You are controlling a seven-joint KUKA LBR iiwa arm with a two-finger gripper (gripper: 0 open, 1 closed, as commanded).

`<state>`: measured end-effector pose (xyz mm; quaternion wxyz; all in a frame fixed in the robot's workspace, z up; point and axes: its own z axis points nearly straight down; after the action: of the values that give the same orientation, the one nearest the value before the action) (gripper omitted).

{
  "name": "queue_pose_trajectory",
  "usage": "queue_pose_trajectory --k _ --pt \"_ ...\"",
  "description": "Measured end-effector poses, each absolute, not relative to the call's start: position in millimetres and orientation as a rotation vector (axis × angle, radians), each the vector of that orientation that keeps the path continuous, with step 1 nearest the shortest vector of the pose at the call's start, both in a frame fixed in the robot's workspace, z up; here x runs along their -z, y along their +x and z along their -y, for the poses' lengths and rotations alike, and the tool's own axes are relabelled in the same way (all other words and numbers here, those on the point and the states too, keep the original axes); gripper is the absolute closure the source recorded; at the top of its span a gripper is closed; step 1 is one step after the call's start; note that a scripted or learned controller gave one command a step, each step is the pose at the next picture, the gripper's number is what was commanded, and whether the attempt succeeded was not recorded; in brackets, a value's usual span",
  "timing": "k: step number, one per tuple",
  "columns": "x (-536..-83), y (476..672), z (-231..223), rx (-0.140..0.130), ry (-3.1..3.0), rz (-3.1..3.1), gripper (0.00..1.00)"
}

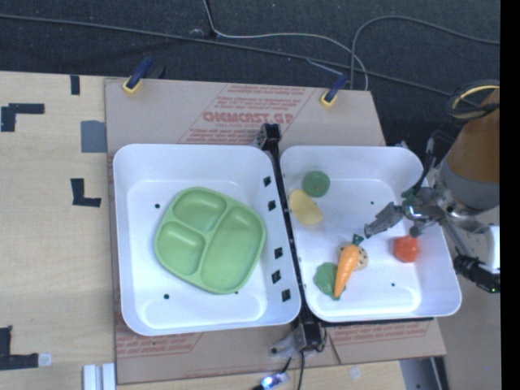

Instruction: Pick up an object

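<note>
The arm comes in from the right, orange band showing, and the gripper (397,220) hangs over the right bin (367,158) with its two fingers spread wide and nothing between them. One finger points left toward the carrot (348,267), the other sits just above the red tomato (406,249).

That tomato, near the bin's right wall, looks like the closest candidate. It reads as a small toy piece: light, probably hard plastic, smooth and round, so likely to squirt out of a pinch unless the fingers close across its widest middle. The carrot lies tilted, tip toward the near side, leaning against a green leafy piece (326,278). It is long and tapered, so a grip across the thick orange body just below its top would seem safest.

Further left, a pale yellow piece (306,209) and a round green piece (316,184) sit close together by the divider between bins.

Room to work? The tomato is tight on the right wall, so little clearance on that side. The floor between carrot and tomato is open. The left bin (130,218) holds a green divided plate (211,240).
</note>
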<state>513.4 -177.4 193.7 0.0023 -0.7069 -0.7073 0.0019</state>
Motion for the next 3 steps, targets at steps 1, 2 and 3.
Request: queue_pose_trajectory --k 1,2,3 --pt "-148 517.1 179 -0.006 -2.217 2.219 0.00" --pt "-86 520.1 176 0.000 -2.216 2.222 0.00" --pt "-100 521.2 177 0.001 -2.221 2.226 1.00"
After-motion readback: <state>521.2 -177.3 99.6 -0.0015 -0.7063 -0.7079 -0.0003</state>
